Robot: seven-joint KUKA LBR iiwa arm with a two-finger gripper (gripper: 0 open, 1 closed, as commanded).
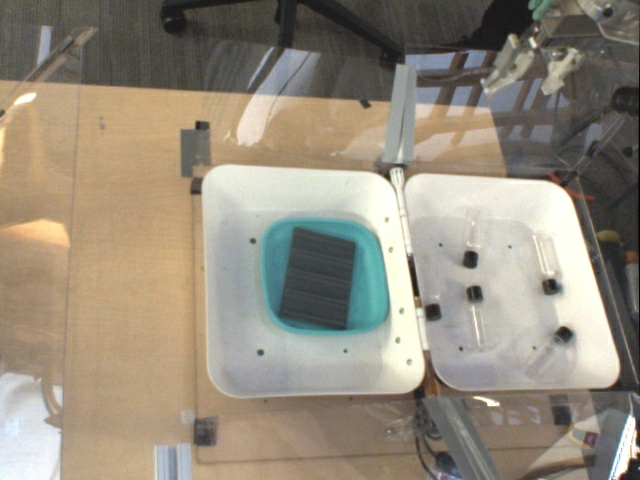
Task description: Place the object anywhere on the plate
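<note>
A dark grey ribbed rectangular block [319, 277] lies flat on the teal square plate [372, 303], which sits in the middle of the left white bin [230, 348]. The block rests fully within the plate, slightly tilted. My gripper [526, 72] hangs high at the upper right, beyond the far edge of the right bin [590, 348] and well away from the plate. Its two pale fingers [498, 75] are spread apart with nothing between them.
Several clear tubes with black caps [470, 259] lie scattered in the right bin. A grey metal post [400, 118] stands behind the seam between the bins. An office chair base [290, 8] stands on the floor beyond the bench.
</note>
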